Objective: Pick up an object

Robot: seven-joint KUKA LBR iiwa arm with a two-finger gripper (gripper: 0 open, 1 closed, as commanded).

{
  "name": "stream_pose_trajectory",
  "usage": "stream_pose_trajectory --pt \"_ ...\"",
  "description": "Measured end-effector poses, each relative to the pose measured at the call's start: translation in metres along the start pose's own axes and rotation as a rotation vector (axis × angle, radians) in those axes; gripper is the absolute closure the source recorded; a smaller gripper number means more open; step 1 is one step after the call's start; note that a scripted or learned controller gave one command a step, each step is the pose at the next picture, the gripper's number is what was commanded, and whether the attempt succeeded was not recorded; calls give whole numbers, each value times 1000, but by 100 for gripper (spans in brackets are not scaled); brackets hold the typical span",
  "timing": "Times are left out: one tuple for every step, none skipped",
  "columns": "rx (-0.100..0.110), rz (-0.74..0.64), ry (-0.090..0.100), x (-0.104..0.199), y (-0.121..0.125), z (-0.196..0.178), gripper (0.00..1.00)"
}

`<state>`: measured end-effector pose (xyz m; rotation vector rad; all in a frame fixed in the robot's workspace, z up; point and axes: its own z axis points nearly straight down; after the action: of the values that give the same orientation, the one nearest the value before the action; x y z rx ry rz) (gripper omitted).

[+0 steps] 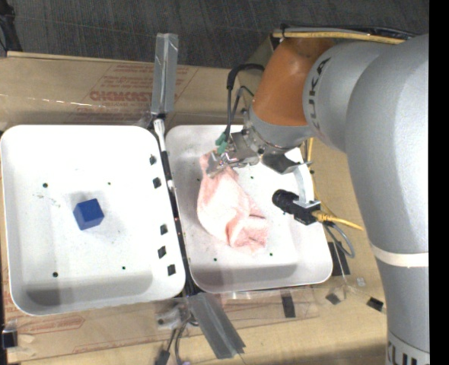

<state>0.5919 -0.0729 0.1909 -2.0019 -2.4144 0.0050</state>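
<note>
A pink cloth (pixel 228 207) lies crumpled in the right bin (pixel 281 263), with its upper end drawn up to a point. My gripper (pixel 223 158) sits at that raised end, at the bin's far left part, and its fingers are shut on the cloth's tip. The rest of the cloth trails down and to the right onto the bin floor. A small blue cube (pixel 88 213) rests alone in the left bin (pixel 72 154), far from the gripper.
A black fitting (pixel 291 204) with a yellow cable (pixel 342 221) sits by the right bin's right rim. A divider with black clips (pixel 163 226) separates the two bins. The arm's grey body (pixel 384 143) looms over the right side.
</note>
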Motion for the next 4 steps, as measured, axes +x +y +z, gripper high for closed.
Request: stream_pose_trajectory --pt "0 0 0 0 0 0 0" --pt "-5 170 -2 -25 38 -33 0" --pt "-4 107 -1 -61 20 99 0" --pt "-2 54 0 -82 -49 99 0"
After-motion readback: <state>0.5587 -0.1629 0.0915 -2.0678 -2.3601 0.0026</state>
